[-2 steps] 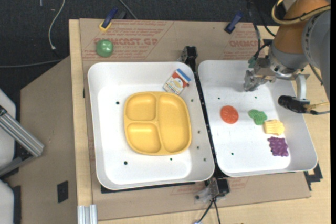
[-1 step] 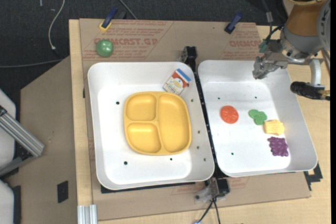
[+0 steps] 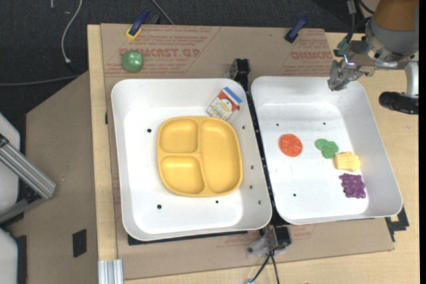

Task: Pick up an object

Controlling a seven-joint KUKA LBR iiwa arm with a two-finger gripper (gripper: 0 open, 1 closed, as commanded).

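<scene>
White plastic bins sit mid-frame: the left bin holds a yellow three-compartment plate and a small carton; the right bin holds a red tomato, green leaf, yellow corn and purple grapes. Upper right, the gripper hovers over the right bin's far rim; I cannot tell its spread.

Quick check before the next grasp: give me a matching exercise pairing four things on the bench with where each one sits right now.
Things:
1. yellow divided plate
2. green ball
3. purple grapes
4. small carton

Places:
A. on the cardboard, outside both bins, far left corner
B. right bin, near its right side
C. middle of the left bin
D. left bin, against the far edge of the plate

Pairs: 1-C, 2-A, 3-B, 4-D
</scene>
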